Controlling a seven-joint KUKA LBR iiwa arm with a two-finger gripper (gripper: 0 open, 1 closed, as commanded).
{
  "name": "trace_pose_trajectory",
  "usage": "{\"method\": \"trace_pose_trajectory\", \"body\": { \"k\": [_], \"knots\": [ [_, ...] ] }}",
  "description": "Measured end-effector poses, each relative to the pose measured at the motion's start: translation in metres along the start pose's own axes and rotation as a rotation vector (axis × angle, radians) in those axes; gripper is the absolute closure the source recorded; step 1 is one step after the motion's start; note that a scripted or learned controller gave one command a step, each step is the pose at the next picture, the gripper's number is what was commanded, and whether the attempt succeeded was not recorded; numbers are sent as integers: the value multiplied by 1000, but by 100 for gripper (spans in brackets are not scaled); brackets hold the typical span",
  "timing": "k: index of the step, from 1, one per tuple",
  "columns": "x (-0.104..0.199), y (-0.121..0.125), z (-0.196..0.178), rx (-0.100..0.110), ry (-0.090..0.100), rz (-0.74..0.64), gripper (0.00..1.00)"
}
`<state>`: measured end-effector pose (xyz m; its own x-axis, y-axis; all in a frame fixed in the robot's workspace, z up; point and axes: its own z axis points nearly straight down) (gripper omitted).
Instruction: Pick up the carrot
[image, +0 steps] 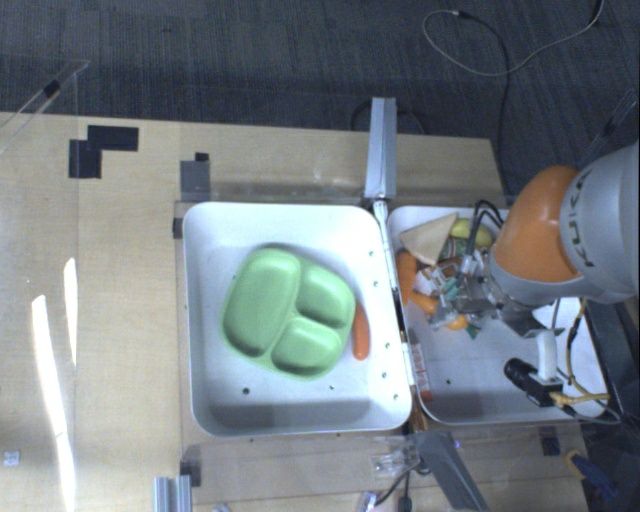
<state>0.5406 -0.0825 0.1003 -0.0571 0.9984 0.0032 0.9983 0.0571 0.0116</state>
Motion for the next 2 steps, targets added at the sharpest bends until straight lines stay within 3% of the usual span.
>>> {"method": "trace_pose_trajectory", "body": {
  "k": [1, 2],
  "knots": [
    [-1, 1, 0, -2, -2, 0, 0],
    [13, 32, -85, 6, -5, 370, 0]
  ]
}}
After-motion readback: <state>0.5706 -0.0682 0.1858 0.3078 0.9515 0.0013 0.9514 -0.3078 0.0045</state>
